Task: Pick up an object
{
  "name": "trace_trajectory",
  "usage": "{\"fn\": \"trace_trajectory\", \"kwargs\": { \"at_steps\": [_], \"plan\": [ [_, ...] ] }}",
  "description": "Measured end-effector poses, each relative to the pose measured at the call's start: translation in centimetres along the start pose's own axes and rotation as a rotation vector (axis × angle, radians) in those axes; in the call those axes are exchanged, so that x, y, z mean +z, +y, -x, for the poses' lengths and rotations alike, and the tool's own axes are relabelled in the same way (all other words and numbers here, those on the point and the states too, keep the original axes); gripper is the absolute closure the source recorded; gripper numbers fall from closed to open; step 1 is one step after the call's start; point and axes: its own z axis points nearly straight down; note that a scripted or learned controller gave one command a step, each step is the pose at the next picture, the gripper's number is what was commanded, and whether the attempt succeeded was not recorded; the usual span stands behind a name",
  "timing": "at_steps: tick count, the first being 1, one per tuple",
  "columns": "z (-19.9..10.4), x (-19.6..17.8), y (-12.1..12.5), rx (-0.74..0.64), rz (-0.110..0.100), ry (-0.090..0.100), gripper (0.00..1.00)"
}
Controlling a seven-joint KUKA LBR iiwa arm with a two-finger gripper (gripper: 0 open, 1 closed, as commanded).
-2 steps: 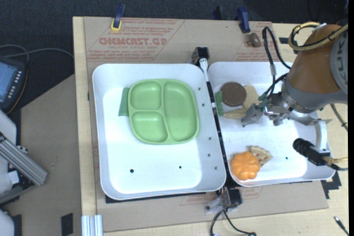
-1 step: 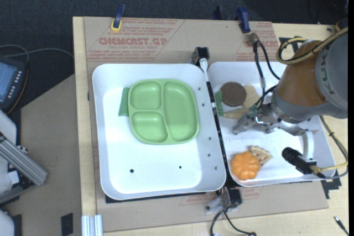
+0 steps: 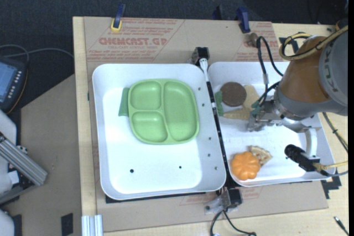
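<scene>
Progress toward a pick looked slight: nothing was visibly lifted, and every object lay on the floor of its bin. The arm reached into the right bin, with the end effector low and just below-right of the brown disc. Its tip sat at the edge of a pale wedge that lay just below the disc and seemed partly tucked under it. Whether the end effector was spread or pressed together could not be told from this slanted view, and nothing could be seen held in it.

The likely target was the wedge or the disc itself, since both lay nearest the tool. An orange pumpkin-shaped toy sat well below the disc, with a tan scrap touching it. Far left of the disc, a green divided plate rested in the left bin. By my reading, closing on something and lifting it were both left to do.
</scene>
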Motion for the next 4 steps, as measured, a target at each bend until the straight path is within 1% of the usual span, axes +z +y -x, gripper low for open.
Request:
{"fn": "trace_trajectory", "kwargs": {
  "at_steps": [1,2,3,4],
  "plan": [
    [0.9,-5.8,-0.3,0.000,0.007,-0.003,1.00],
    [0.7,-12.1,-0.4,-0.002,0.006,-0.002,1.00],
    [0.7,-13.0,-0.3,-0.002,0.004,-0.001,1.00],
    [-5.1,-13.3,2.4,-0.009,0.004,0.001,1.00]
  ]
}}
